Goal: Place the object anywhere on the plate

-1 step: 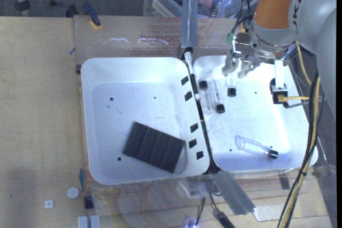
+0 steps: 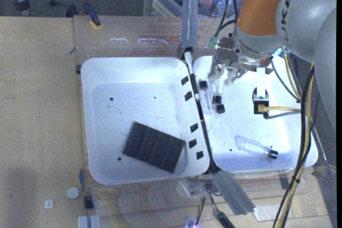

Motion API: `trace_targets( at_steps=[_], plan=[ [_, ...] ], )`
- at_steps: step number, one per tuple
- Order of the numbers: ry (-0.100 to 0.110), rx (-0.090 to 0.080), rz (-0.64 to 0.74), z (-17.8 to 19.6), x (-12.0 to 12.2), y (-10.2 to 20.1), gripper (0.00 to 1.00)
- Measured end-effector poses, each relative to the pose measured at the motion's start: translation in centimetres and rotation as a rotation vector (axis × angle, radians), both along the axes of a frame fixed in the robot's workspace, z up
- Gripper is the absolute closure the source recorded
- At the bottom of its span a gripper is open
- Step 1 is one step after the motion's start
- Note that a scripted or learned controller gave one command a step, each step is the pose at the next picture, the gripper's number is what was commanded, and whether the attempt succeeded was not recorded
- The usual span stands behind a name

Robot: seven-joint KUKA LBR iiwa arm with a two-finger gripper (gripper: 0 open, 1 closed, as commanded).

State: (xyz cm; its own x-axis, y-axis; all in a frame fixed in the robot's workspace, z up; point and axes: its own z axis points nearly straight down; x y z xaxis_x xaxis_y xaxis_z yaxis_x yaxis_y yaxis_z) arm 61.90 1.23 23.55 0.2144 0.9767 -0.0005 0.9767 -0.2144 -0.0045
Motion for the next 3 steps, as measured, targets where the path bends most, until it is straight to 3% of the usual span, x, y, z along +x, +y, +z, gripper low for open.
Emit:
trace_targets(
  at_steps=[1, 2, 3],
  plan=[
    [-0.005, -0.001, -0.191, 1.9, -0.7, 7.5, 1.0],
    [-0.003, 0.0, 0.032, -6.1, 4.1, 10.0, 1.0],
    [-0.005, 0.001, 0.188, -1.6, 4.0, 21.4, 1.0]
  ],
)
